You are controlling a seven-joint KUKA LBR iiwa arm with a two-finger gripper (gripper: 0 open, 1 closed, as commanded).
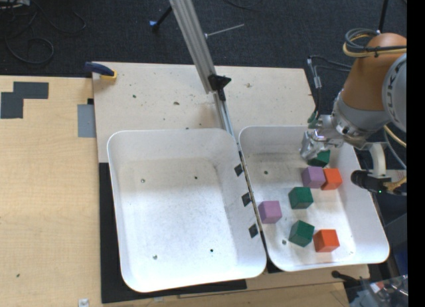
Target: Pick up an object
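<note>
The right-hand shallow white plastic bin (372, 249) holds the cubes. Nearest its front edge sit a small orange cube (326, 240) and a dark green cube (301, 232); farther back are a purple cube (269, 210), a second green cube (300, 197), then a second purple cube (312, 177) touching a second orange cube (331, 179). At the far right, the metal two-finger gripper (317, 151) hangs over a partly hidden third green cube (323, 157); whether its fingers are spread cannot be told.

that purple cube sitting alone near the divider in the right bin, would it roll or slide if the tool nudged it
The purple cube looks flat-faced and rigid, so it would probably slide on the smooth bin floor rather than roll. It seems small and likely light, so a nudge may skid it toward the divider wall. Nothing touches it, so it should move freely.
</note>
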